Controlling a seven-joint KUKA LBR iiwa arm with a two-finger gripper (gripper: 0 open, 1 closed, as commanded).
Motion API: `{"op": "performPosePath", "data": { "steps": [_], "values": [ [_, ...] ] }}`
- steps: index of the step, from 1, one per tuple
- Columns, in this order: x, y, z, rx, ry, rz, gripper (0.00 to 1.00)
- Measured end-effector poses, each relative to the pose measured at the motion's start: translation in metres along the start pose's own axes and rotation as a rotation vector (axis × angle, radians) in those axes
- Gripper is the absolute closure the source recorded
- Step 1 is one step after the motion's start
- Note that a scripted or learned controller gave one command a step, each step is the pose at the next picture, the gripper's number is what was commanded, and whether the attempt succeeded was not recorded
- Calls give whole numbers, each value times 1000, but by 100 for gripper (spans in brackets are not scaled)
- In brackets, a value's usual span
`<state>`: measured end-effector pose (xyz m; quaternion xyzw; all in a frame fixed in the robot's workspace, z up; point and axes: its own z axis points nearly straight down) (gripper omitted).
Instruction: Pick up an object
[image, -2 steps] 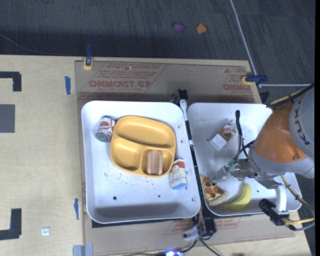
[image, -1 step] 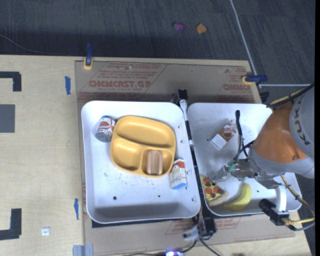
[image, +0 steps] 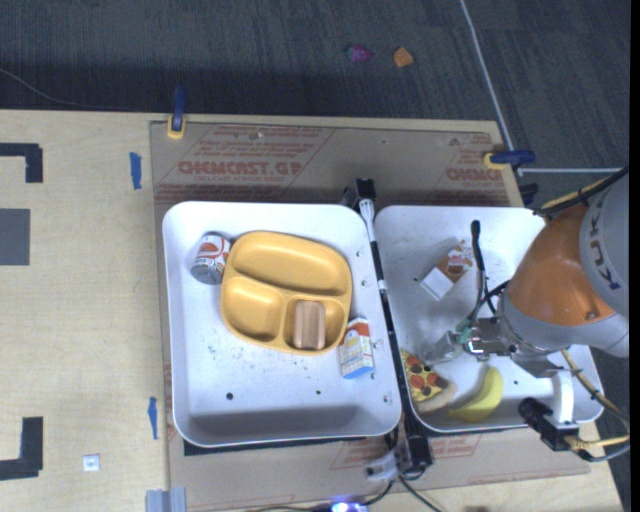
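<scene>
In the right bin (image: 500, 225), a yellow banana (image: 482, 393) lies by the front wall, with a pizza slice (image: 424, 381) just left of it. A small white and red packet (image: 448, 272) sits further back. My gripper (image: 458, 342) hangs low over the bin's middle, just behind the banana and the pizza slice, below the orange band (image: 558, 280) of the arm. Nothing shows in its grasp.
The left bin (image: 190, 380) holds a yellow divided plate (image: 270, 275) with a brown block (image: 307, 324) in one compartment, a can (image: 209, 257) at its back left and a small carton (image: 356, 350) at its right. Cables run along the divider between the bins.
</scene>
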<state>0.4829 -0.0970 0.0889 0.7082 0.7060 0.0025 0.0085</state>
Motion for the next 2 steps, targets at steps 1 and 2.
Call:
{"op": "performPosePath", "data": {
  "steps": [1, 2],
  "values": [
    [1, 0, 0, 0, -2, 2, 0],
    [0, 0, 0, 0, 0, -1, 0]
  ]
}}
